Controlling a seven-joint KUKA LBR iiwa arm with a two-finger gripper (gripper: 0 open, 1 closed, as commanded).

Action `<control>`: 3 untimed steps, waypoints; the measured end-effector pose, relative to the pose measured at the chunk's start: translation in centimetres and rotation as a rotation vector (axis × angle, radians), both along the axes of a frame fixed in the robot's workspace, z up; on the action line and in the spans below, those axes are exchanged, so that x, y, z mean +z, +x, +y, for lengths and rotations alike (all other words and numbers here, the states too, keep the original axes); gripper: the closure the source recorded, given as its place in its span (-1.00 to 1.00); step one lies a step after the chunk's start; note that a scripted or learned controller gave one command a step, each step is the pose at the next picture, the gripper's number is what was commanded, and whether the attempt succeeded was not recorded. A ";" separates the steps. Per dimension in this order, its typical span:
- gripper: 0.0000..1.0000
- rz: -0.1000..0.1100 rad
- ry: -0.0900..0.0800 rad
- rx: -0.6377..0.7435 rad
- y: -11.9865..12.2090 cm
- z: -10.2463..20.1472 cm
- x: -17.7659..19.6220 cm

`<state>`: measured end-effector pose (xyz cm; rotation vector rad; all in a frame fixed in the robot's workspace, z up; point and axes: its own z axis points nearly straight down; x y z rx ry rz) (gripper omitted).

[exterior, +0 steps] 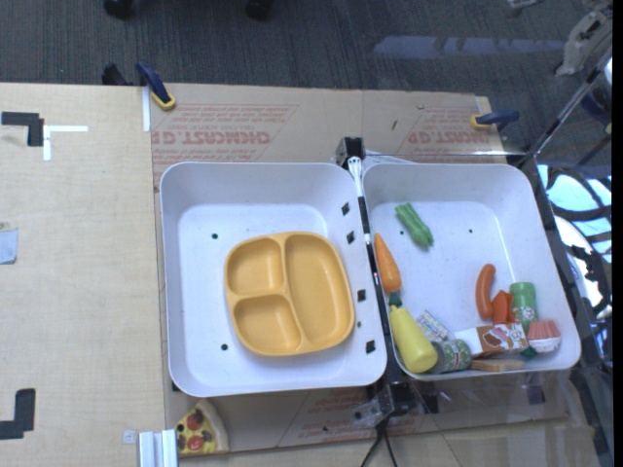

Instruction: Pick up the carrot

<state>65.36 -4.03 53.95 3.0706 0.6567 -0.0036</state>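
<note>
Lying against the left wall of the right bin (516, 188), the carrot (387, 264) is the object I must lift: a short orange toy with a green stub at its lower end, set lengthwise along the divider between the 2 bins and almost touching it. Just below it stands a yellow bottle-shaped toy (412, 341), nearly tip to tip with the carrot, while a green pepper-like toy (415, 225) lies near to its upper right and a sausage-shaped orange piece (484, 291) rests well apart toward the right wall. I judge the carrot to be light, rigid moulded plastic with a smooth, somewhat slippery skin, not fragile; the best hold is probably across its thickest part, near the middle, with the jaws closing across the short axis. The wall beside it may leave little room for 1 finger, so that finger could catch on the rim. The left bin (185, 290) holds a yellow 3-compartment plate (289, 292). As for my pincer, I cannot tell its state, nor how the carrot lies relative to it.
</note>
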 end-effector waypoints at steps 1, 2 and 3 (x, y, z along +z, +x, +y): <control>1.00 0.004 -0.002 0.006 0.2 0.1 0.6; -1.00 0.004 -0.002 0.006 0.1 0.1 0.6; -1.00 0.002 0.001 -0.219 -1.0 -1.0 0.0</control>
